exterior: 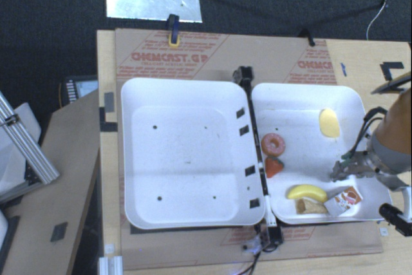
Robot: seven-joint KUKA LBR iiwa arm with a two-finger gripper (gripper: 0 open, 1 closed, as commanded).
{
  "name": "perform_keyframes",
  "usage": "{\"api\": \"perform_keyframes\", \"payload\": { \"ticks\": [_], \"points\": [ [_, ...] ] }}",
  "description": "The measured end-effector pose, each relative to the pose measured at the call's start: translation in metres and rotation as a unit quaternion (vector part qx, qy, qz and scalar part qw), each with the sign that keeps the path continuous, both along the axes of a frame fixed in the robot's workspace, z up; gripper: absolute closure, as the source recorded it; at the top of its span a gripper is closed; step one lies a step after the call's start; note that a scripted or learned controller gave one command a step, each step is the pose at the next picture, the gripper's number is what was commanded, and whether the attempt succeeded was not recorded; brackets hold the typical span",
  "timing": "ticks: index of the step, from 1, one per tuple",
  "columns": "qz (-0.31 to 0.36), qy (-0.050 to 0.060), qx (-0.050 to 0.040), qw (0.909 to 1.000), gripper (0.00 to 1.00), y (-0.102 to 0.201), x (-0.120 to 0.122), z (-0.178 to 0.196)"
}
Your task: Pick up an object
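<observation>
You see the arm [393, 145] reaching into the right bin [302, 96], tool [347, 167] low near the bin's right wall: approach step, nothing lifted. Tool opening: cannot tell. Next move calls for a descent onto one item. Left bin [187, 151] beside it. Right bin holds banana [307, 192], yellow piece [329, 122], packet [344, 201], doughnut [273, 144], cracker [311, 206], red piece [275, 167]

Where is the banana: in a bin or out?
In. The banana lies flat on the floor of the right bin, near its front edge, beside a white packet.
</observation>
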State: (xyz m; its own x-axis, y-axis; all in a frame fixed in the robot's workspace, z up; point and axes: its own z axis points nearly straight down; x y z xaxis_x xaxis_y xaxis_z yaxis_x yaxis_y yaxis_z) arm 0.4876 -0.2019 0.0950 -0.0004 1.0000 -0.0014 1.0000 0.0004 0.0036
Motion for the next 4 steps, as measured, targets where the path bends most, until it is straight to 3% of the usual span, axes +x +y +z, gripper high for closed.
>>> {"api": "perform_keyframes", "payload": {
  "ticks": [1,2,3,4],
  "points": [
    [0.005,0.002,0.0027,1.0000,1.00,0.074,0.000,-0.011],
    [0.005,-0.003,0.0002,1.0000,1.00,0.098,0.088,-0.009],
    [0.003,-0.003,0.0000,1.0000,1.00,0.120,0.147,-0.009],
    [0.000,0.002,0.0004,1.0000,1.00,0.119,0.134,-0.011]
  ]
}}
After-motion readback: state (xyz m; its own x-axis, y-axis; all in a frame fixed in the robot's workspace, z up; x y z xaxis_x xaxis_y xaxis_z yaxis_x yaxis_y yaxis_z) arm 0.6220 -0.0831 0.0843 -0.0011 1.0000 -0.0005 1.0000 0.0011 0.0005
